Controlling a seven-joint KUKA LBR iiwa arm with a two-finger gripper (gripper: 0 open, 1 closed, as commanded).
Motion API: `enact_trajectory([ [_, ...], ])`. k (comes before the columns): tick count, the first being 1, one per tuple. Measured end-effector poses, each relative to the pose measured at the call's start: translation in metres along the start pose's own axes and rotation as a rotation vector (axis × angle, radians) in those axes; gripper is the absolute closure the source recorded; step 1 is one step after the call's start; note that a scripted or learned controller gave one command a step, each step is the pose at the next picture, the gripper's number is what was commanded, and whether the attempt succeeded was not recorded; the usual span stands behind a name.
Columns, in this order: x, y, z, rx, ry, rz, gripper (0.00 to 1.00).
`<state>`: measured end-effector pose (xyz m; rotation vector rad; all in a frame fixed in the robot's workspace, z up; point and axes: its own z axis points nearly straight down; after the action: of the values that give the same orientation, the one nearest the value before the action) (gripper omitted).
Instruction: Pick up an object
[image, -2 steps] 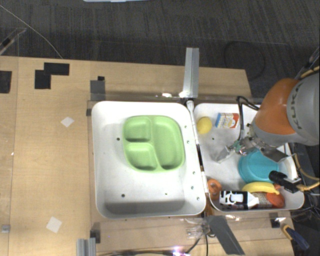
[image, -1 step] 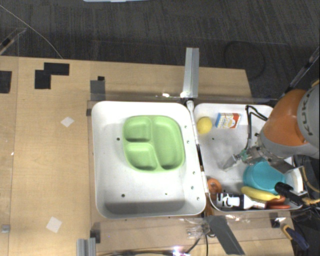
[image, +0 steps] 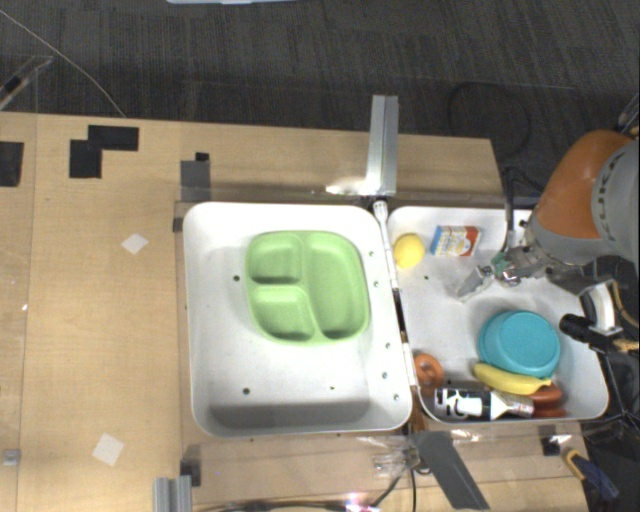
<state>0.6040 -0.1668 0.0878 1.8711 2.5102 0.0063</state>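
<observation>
1. The pincer hangs low in the right bin; its opening cannot be told.
2. A small carton lies just beyond it, a yellow ball farther along.
3. A teal bowl sits near, toward the camera, touching a banana.

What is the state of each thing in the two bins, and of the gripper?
green divided tray: flat, upright, in the left bin.
blue bowl: upside down, in the right bin.
banana: lying against the bowl.
bottle: on its side.
yellow ball: at the bin wall.
small carton: lying flat.
gripper: low over the right bin, holding nothing visible.
</observation>
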Motion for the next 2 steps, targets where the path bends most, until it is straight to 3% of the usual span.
enact_trajectory([
  [1, 0.022, -0.044, -0.002, -0.002, 0.000, -0.097, 0.00],
  [2, 0.104, -0.072, -0.004, -0.005, 0.001, -0.130, 0.00],
])
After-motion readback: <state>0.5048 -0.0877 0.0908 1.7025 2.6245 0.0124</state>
